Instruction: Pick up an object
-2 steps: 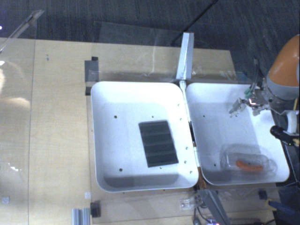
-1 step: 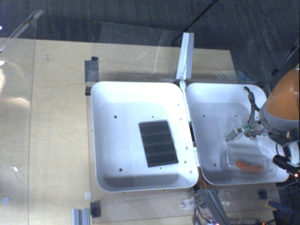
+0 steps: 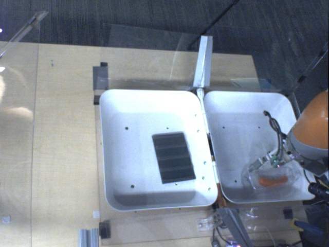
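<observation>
A dark grey ribbed rectangular pad (image 3: 174, 157) lies flat in the middle of the left bin (image 3: 118, 138). In the right bin (image 3: 231, 122), near its front right corner, sits a clear plastic item with an orange-red piece inside (image 3: 271, 179). My gripper (image 3: 271, 161) reaches in from the right and hangs low just above and behind that clear item, close to it or touching it. The orange band of the arm (image 3: 312, 127) covers the bin's right rim, and a black cable (image 3: 273, 126) loops up from the wrist.
A metal post (image 3: 203, 66) stands at the back between the two bins. Black brackets (image 3: 102, 76) sit at the left bin's back left corner. Cables and clamps (image 3: 231, 228) crowd the bench's front edge below the right bin.
</observation>
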You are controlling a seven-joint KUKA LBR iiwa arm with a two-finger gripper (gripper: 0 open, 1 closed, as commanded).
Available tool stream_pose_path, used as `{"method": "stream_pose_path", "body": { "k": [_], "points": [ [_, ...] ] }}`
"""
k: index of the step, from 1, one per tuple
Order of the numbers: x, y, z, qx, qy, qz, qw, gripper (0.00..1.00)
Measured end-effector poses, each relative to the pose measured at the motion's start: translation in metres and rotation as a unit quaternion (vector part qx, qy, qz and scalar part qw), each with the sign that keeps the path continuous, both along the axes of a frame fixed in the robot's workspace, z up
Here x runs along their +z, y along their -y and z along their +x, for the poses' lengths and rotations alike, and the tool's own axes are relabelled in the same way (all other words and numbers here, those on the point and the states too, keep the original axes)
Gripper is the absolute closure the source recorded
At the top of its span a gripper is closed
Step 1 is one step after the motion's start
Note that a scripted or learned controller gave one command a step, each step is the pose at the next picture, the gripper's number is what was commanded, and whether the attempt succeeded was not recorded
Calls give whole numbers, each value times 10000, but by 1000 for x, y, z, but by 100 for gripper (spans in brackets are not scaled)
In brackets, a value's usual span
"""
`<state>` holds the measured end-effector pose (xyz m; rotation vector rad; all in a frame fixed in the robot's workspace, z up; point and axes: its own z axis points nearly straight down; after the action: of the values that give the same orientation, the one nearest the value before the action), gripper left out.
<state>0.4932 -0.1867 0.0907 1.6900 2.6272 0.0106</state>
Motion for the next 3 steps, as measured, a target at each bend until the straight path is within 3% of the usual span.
{"method": "stream_pose_path", "body": {
  "k": [1,2,3],
  "points": [
    [11,19,-5,-1537,-58,30,9881,0],
    [16,3,-4,-2708,-60,44,9626,0],
    [57,3,33,-3576,-60,51,9339,0]
  ]
}}
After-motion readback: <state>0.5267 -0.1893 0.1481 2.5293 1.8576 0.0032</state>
